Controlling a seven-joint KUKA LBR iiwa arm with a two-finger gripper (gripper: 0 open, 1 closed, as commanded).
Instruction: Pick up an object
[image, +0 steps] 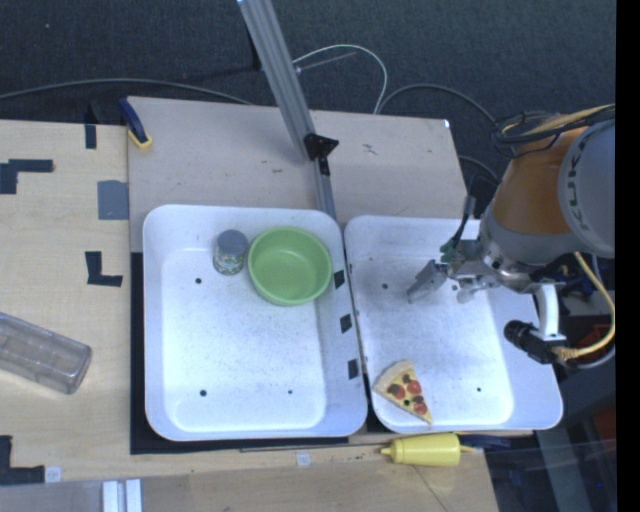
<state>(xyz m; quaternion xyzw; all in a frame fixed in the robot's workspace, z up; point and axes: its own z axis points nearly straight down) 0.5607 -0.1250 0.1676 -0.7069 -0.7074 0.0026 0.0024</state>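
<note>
A yellow plastic squeeze bottle (421, 450) lies on its side at the bench's front edge, at about six o'clock from the right shallow white bin (520, 400). Just inside that bin's front left corner rests a triangular toy pizza slice (404, 389), tan crust with red and dark toppings, its point toward four o'clock; its fine detail is too small to read. At nine o'clock in the view, a clear ribbed plastic container (40, 353) lies on the wooden bench (60, 250), its left end cut off by the frame.

The grey arm with an orange band (545, 200) enters from three o'clock, partly cut by the frame, and leans over the right bin's back half. Its two-finger gripper (424, 283) points toward nine o'clock, low over bare bin floor, with nothing between its fingers; whether the jaws are spread or closed I cannot tell.

In the left shallow white bin (170, 400), toward twelve o'clock, a round green plastic bowl (290, 264) sits upright, with a small grey-topped can (231, 251) just beside it at nine o'clock. A slanted grey metal pole (285, 85) rises behind the bins.
</note>
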